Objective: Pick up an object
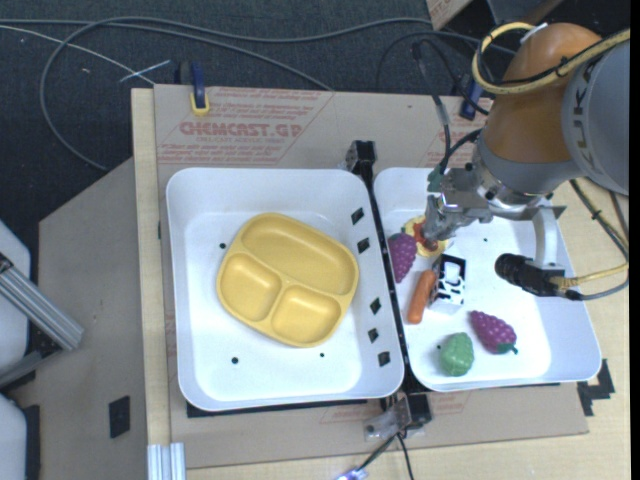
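The gripper [437, 230] hangs low in the right bin [570, 343]; how its jaws stand cannot be told. The board [250, 118] reads "CHEMCAST GP". A yellow tray [287, 279] fills the left bin [190, 268]; purple grapes [401, 255], carrot [421, 297], green toy [456, 354] lie right.

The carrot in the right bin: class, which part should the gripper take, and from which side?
Probably the middle of the carrot, coming from above, fingers closing across its narrow width. It lies flat, long and thin, with the bin divider close on one side and a black-and-white block on the other.
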`<state>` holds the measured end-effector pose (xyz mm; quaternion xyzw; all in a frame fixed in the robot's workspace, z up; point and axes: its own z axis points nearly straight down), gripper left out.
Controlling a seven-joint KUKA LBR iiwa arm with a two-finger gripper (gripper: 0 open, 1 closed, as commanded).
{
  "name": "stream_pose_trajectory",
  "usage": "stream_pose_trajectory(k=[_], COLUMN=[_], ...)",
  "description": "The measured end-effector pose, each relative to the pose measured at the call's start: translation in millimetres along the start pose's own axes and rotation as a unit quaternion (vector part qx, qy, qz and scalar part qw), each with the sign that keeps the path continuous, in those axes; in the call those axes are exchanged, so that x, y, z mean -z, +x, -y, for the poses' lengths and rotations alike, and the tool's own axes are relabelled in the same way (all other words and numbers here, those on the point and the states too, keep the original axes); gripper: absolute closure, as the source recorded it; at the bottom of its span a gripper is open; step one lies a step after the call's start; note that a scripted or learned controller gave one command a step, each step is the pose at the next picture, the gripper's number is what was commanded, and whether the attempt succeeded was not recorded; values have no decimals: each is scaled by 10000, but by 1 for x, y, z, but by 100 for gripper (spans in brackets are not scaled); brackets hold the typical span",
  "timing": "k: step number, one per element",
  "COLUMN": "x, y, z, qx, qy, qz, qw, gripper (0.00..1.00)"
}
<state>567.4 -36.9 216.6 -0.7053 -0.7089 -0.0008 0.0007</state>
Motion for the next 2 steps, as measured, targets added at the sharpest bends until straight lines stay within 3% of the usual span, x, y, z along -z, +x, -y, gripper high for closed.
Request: stream_pose_trajectory(k=[2], x=[4], y=[100], z=[18], qx=[0], qy=[22], qz=[-2], qw=[10000], gripper=[100])
